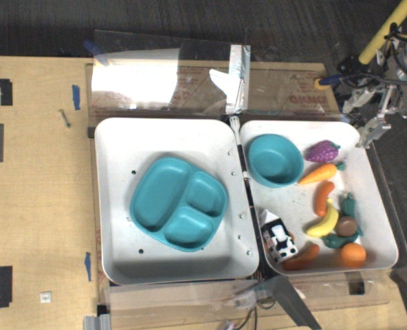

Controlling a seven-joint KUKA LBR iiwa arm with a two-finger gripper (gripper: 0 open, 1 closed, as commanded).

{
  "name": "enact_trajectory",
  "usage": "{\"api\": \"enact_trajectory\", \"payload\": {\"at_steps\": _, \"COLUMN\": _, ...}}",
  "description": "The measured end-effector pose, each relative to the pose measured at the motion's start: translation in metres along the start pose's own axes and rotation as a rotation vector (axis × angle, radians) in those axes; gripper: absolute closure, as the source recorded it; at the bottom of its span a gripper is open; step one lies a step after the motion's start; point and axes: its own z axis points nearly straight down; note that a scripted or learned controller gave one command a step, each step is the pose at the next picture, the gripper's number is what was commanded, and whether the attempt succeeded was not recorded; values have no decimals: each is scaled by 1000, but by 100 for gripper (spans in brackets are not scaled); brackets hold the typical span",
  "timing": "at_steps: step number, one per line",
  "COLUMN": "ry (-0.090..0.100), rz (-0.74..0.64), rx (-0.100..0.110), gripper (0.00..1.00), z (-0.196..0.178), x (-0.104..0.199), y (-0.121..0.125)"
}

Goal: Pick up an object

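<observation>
My gripper [374,119] hangs over the far right corner of the right bin [384,205], above its rim and apart from the toys. Inside that bin a teal bowl [275,159] sits at the far left. Purple grapes [322,151] and a carrot [317,174] lie beside the bowl. Closer to the front are an orange sausage [322,197], a banana [324,224], a brown piece [346,225], an orange [353,254] and a black-and-white toy [279,240]. Nothing is seen in the gripper.
The left bin [114,184] holds a teal divided plate [179,202]. A clear plastic sheet [162,78] lies behind both bins. Cables and a yellow rod [389,23] crowd the top right corner. Bare wooden bench [31,184] stretches to the left.
</observation>
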Motion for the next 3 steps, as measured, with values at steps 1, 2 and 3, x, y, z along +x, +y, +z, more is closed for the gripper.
{"api": "enact_trajectory", "payload": {"at_steps": 1, "ry": 9, "rz": -115, "rx": -4, "gripper": 0, "z": 102, "x": 55, "y": -2}}
{"api": "enact_trajectory", "payload": {"at_steps": 2, "ry": -1, "rz": -36, "rx": -1, "gripper": 0, "z": 164, "x": 44, "y": 10}}
{"api": "enact_trajectory", "payload": {"at_steps": 3, "ry": -1, "rz": -1, "rx": -1, "gripper": 0, "z": 164, "x": 98, "y": 40}}
